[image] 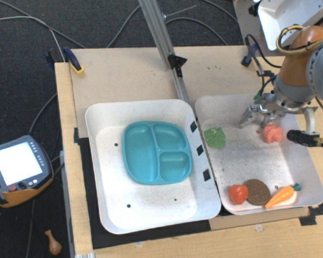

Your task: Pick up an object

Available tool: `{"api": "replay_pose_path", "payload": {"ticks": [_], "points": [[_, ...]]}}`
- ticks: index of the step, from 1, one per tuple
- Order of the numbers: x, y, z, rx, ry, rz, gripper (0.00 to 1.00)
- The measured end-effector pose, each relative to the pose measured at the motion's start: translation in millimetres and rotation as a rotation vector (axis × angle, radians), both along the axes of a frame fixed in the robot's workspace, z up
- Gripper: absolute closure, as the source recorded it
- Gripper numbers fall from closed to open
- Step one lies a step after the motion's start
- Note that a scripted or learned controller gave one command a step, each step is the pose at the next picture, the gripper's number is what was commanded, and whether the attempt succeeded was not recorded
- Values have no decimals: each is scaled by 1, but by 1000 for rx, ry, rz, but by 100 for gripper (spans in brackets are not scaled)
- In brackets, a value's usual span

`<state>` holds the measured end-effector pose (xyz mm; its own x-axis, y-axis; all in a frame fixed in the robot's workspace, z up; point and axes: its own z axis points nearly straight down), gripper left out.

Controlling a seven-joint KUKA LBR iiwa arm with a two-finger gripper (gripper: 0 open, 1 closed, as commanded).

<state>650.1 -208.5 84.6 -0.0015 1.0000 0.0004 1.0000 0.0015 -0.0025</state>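
The arm (299,63) reaches in from the right over the right bin (245,164), its orange band above the wrist near the bin's far right corner; the gripper (259,113) hangs low over the bin's far end, and its metal fingers seem spread with nothing between them, though they are small and the gap is hard to read. A pink object (271,133) lies just beside the gripper, toward the near side, close to the right wall; a black part of the arm juts out just right of it. A green leafy piece (215,137) sits against the bin's left wall, well apart from the gripper; bare speckled floor lies open between the two. Along the near edge sit a red tomato (238,194), a brown round patty (257,191) touching it, and an orange carrot (279,196) leaning on the patty, crowded together near the rim. The left bin (112,210) holds a teal divided tray (156,152) near its middle, with bare white floor all round it.
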Motion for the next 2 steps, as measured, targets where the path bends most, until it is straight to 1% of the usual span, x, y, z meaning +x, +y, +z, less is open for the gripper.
{"api": "replay_pose_path", "payload": {"ticks": [1, 2], "points": [[2, 0, 13, -2, -5, 1, 100], [0, 1, 77, -1, -7, 0, 100]]}}
